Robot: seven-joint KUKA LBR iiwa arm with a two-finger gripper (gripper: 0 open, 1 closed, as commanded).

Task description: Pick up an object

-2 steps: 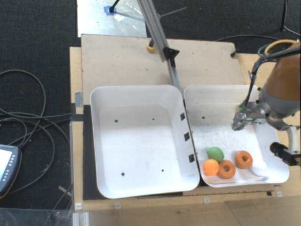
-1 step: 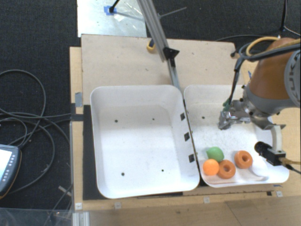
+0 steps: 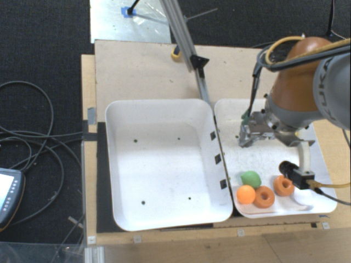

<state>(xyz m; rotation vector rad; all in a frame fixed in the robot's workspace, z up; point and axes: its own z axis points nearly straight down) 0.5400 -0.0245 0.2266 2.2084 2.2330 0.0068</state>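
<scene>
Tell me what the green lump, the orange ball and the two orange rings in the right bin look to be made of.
Green lump: matte, soft-looking, likely foam or rubber; no shine. Orange ball: smooth, dull sheen, probably plastic or foam. Two orange rings: matte, rounded edges, likely foam or soft rubber. Right bin: glossy white plastic.

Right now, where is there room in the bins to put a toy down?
The left bin has the most bare floor, wall to wall. In the right bin it is crowded along the near edge: the green ball, orange ball and two orange rings sit close together. The gripper hangs over its middle; a bare strip lies between it and the toys.
</scene>
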